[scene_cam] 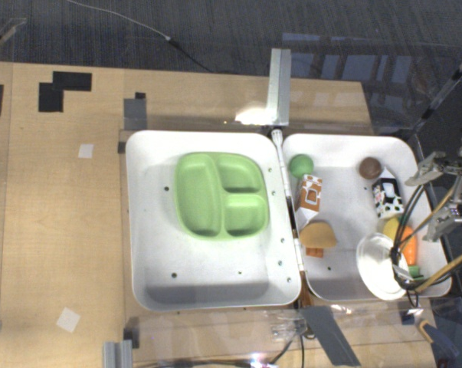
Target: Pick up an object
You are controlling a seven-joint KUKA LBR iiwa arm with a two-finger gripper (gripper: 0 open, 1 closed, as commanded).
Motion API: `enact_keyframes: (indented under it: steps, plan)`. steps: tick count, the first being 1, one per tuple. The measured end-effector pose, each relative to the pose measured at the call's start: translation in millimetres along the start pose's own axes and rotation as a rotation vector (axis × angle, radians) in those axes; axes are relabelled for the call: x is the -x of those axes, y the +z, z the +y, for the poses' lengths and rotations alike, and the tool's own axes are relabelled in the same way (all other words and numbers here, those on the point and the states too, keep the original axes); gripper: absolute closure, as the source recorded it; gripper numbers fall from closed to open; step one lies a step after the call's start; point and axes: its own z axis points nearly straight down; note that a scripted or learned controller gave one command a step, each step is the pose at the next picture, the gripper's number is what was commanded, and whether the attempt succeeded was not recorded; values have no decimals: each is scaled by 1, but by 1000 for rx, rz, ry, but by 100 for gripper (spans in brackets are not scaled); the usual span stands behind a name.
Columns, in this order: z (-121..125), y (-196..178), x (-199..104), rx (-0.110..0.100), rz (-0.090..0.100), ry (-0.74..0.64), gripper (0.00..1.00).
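Closest to the camera is the clamp and cable clutter [303,334] on the near edge of the bench, right where the two bins meet.

The gripper [445,194] sits at the far right, over the right rim of the right bin [345,138]. Honestly can't tell if it's open or closed, it's just metal bits and black cables from this angle, and nothing is visibly held.

Working out from there: an orange carrot-looking thing [409,245] and a yellow piece [391,226] are nearest, touching the white bowl [378,265]. Just beyond is a cow-patterned item [387,196], then a brown ball [370,167]. Further left are a tan wedge [319,236], a small carton [312,192] and a green ball [300,164]. The left bin [150,228] has a green divided tray [219,194].

The risk I see: that right-hand cluster is packed tight, so a grab could nudge the bowl or catch two things. The balls could roll away.

The carton's orange print is too small to read.
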Motion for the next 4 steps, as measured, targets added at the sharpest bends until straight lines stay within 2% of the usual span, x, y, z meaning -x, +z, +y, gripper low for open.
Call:
enact_keyframes:
  steps: [1, 2, 3, 4]
  plan:
    - [-7, 156, -11, 1, -3, -111, 0]
    - [37, 185, -2, -6, -13, -274, 0]
    - [12, 186, -11, -3, -17, -203, 0]
    - [13, 173, -6, -9, -28, -212, 100]
